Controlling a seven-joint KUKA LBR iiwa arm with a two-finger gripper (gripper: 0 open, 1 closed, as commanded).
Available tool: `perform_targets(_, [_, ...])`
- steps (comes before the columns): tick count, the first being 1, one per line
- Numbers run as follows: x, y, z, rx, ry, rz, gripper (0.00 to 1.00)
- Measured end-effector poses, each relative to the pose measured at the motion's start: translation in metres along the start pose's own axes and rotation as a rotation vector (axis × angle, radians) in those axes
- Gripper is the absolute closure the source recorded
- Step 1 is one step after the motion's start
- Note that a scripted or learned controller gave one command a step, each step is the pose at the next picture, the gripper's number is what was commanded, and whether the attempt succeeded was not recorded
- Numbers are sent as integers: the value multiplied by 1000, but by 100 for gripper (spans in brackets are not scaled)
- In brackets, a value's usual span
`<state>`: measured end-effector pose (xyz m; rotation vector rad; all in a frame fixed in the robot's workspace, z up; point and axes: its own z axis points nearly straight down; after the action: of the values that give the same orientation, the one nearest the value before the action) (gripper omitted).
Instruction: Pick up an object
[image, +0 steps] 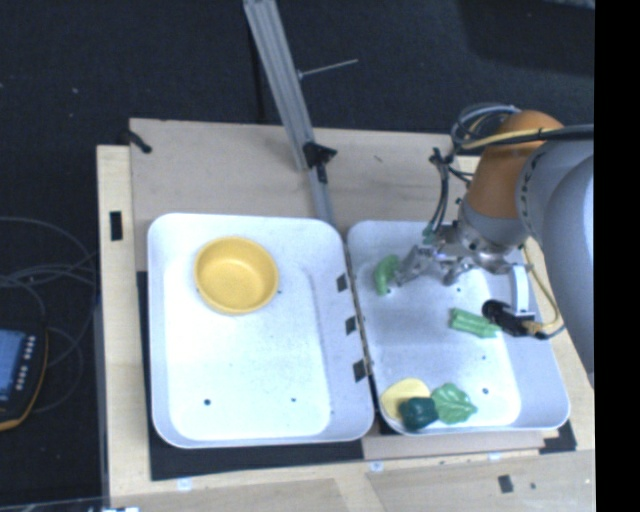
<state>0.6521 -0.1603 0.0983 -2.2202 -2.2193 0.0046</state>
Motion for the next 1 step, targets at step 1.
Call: perform_targets(1, [0,2,-14,-6,0,0,100])
